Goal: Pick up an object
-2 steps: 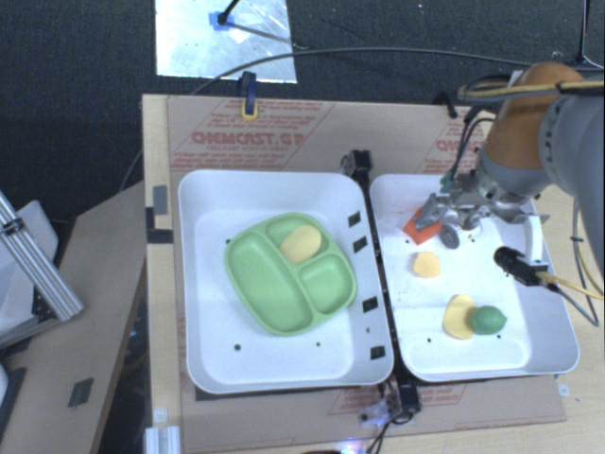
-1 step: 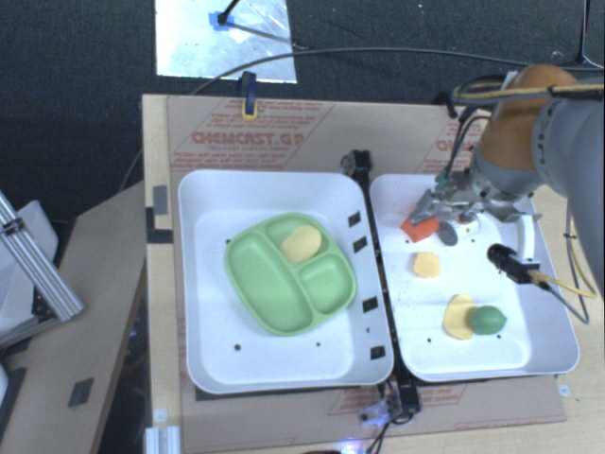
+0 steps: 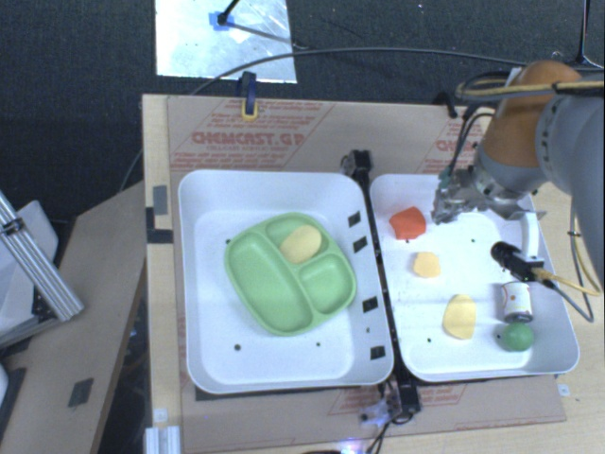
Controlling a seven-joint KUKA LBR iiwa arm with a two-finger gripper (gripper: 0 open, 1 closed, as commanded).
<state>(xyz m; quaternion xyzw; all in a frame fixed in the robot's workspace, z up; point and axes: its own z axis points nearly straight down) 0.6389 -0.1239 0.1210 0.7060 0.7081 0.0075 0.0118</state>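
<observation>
Gripper hangs low over the right bin, near its far edge; whether it is spread or pressed together I cannot tell. The red block lies just beside it, toward the bin's left wall, nothing between them. A short shift leftward looks enough.

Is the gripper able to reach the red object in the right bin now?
Probably yes. The gripper hangs just right of the red object, which lies alone in the right bin, with nothing between them.
</observation>
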